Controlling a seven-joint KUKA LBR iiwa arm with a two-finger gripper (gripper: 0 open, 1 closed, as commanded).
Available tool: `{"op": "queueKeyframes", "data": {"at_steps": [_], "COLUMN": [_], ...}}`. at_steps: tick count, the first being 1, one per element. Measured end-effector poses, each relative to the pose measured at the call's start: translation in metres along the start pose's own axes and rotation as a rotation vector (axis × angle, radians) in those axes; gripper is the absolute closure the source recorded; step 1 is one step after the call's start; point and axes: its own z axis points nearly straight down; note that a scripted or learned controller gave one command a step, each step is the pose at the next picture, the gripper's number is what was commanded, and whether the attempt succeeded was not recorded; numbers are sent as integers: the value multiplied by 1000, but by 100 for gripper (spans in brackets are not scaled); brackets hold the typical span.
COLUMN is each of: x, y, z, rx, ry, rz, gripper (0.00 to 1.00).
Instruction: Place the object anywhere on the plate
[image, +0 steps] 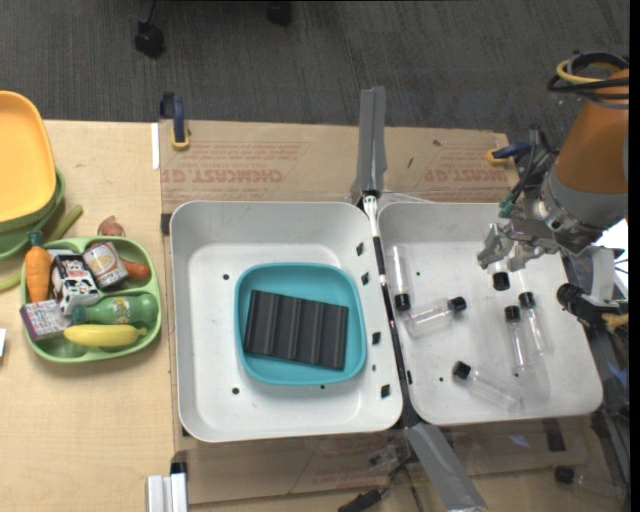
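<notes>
A teal plate sits in the middle of the left bin. A black ribbed rectangular object lies flat on it, within its rim. My gripper hangs over the upper right part of the right bin, well away from the plate. A black-capped clear vial lies just below its tip; whether they touch is not visible.
Several more clear vials with black caps lie in the right bin, among them a vial and another vial. A green tray of toy food and stacked yellow dishes stand on the bench at left.
</notes>
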Motion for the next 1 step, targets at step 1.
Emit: {"op": "queueKeyframes", "data": {"at_steps": [1], "x": [0], "y": [0], "z": [0], "rx": [0], "ry": [0], "rz": [0], "gripper": [0]}}
